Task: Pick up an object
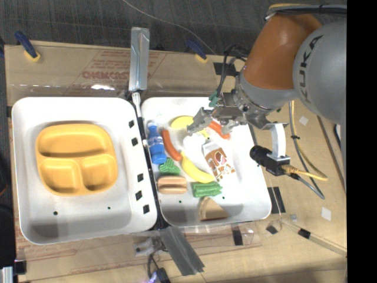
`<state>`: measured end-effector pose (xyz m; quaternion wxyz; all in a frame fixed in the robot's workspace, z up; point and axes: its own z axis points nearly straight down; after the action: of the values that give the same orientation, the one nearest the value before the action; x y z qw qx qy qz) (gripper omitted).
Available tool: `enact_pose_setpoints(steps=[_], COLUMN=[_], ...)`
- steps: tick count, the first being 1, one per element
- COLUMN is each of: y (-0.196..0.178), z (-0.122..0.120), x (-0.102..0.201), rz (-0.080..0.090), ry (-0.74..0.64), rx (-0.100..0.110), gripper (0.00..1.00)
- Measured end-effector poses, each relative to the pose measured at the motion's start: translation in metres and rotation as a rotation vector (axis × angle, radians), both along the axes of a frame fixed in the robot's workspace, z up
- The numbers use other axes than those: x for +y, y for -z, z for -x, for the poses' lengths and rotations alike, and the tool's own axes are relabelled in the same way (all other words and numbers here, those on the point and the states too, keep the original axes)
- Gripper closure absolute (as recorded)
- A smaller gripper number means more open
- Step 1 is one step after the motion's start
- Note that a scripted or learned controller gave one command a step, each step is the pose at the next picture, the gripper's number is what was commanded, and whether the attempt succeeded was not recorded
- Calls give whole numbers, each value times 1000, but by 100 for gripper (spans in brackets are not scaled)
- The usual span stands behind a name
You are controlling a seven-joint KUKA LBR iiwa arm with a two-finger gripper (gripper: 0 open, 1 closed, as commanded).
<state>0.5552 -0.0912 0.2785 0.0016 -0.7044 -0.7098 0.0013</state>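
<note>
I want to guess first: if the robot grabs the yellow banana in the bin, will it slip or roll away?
The banana looks like smooth, glossy toy plastic, so it may slip between the fingers. Its curved shape probably makes it rock or turn rather than roll far. It lies close beside a hot dog and a small carton, so a push would likely nudge those.

The arm [321, 58] is bulky and rounded — a smooth grey shell with dark "KUKA" lettering on its side and a glossy orange band [277, 49] above the wrist. Below the band sits a grey metal wrist block with thin dark cables looping along it. A small black unit with a yellow lead [306, 173] hangs off — lower down.
</note>
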Motion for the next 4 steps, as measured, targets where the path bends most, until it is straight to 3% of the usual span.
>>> enact_pose_setpoints(steps=[1,2,3,4], y=[120,87,87,-10], z=[50,44,21,-31], x=[-7,31,84,106], rz=[-1,0,0,0], ry=[-52,119,-20,-136], rx=[7,-2,-3,-8], gripper=[0,0,0,0])
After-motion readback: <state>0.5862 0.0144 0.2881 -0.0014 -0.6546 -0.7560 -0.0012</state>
